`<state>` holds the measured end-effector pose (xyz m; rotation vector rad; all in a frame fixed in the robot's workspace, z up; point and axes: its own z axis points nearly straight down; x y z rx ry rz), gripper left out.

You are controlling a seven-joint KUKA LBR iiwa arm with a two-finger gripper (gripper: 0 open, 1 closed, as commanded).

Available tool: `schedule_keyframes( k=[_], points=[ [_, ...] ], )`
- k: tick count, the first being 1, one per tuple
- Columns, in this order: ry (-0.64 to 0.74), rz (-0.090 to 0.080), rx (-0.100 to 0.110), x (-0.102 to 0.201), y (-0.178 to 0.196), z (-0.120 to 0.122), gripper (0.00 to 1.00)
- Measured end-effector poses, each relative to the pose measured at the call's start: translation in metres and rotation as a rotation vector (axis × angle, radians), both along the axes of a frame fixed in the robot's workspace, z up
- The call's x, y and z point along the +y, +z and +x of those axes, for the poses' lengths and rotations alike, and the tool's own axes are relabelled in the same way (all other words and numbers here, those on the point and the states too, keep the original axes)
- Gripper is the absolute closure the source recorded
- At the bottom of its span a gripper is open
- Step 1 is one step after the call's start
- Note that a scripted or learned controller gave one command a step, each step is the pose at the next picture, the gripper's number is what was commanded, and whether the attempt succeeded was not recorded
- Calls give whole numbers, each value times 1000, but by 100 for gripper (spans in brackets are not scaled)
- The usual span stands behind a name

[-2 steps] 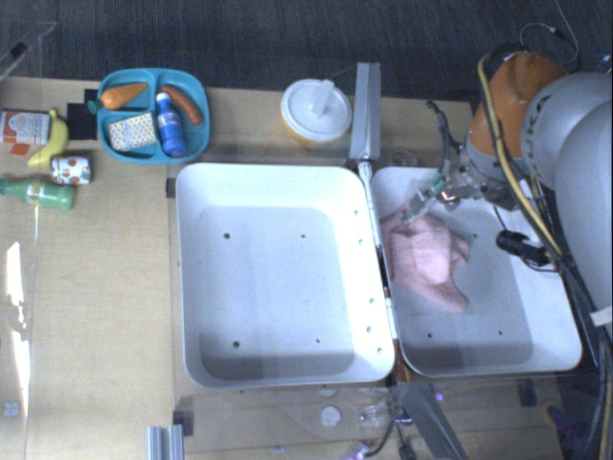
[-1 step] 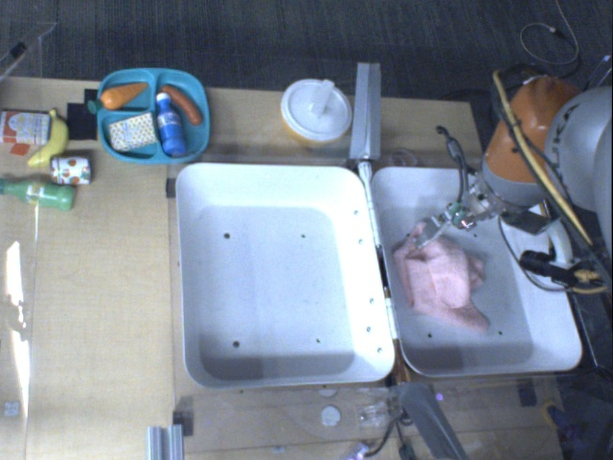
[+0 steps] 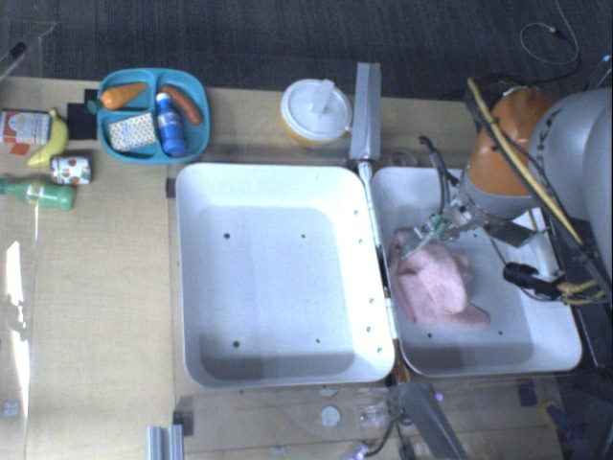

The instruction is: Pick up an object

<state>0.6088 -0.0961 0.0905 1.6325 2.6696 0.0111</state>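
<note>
While the grey arm [image 3: 565, 151] reaches in from the right with its orange band [image 3: 508, 147] raised over the right bin [image 3: 536, 348], the claw [image 3: 426, 236] hangs low inside that bin, pointing down and leftward toward the divider between the two bins. Whether its tips are spread or closed cannot be told — they are too small and blurred. Cables trail from the wrist, and a yellow-black hose [image 3: 522, 166] crosses the arm at a slant.

Just below the claw, touching or nearly touching its tip, lies a pink soft object [image 3: 436, 284] — a crumpled lump on the bin floor, close to the bin's left wall. Nothing shows between the tips.

Left of the claw sits the left bin [image 3: 192, 286]. Above and to the left of the claw, on the tabletop [image 3: 86, 324], stands a yellow cup with a white lid [image 3: 316, 111]. Far left of the claw rests a blue divided tray [image 3: 196, 99] with toy food, and beyond it a banana [image 3: 50, 140], a small can [image 3: 71, 170] and a green bottle [image 3: 38, 193].
</note>
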Motion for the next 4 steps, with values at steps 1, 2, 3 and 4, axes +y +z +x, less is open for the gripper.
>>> schedule_keyframes(
  k=[1, 2, 3, 4],
  points=[
    [3, 1, -7, 2, 12, 2, 100],
    [48, -1, 7, 44, 146, 51, 100],
    [94, -1, 11, 33, 94, 45, 100],
    [-152, 1, 9, 53, 95, 61, 100]
  ],
)
